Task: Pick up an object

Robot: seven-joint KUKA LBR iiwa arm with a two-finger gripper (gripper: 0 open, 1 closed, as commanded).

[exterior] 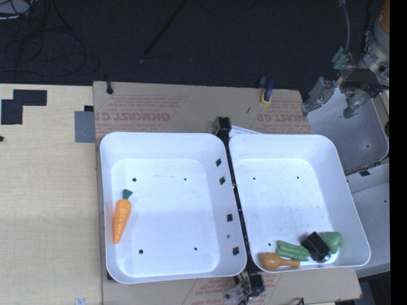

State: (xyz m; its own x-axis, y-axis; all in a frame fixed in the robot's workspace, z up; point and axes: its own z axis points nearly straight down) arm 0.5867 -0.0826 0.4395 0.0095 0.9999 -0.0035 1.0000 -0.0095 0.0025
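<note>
So the arm is parked way up at about 2 o'clock in the frame, off past the far right corner of the right bin [346,189], and honestly the pincer [343,100] is just a jumble of grey metal bits up there; I can't tell how far apart it stands, and I don't see anything caught in it. It sits well apart from every object. Left bin [105,170] has one thing in it: a toy carrot [121,217], orange with a little green top, lying along the left wall at roughly 9 o'clock in that bin, green end pointing toward the far side. Right bin has a small pile crammed into its near right corner, around 5 o'clock: a green toy pea pod [292,250] lying flat, a black block-shaped thing [316,246] resting tilted just right of it and touching it, a rounder green toy [332,239] peeking out from behind the black one (can't tell what it is), and an orange-tan toy pear [277,262] at the front edge, stem end pointing right, tucked just under the pea pod. Both bins sit side by side on a cardboard sheet [191,110] on the light wood desk [44,196], touching along the middle where a row of black clips [229,218] runs.
</note>
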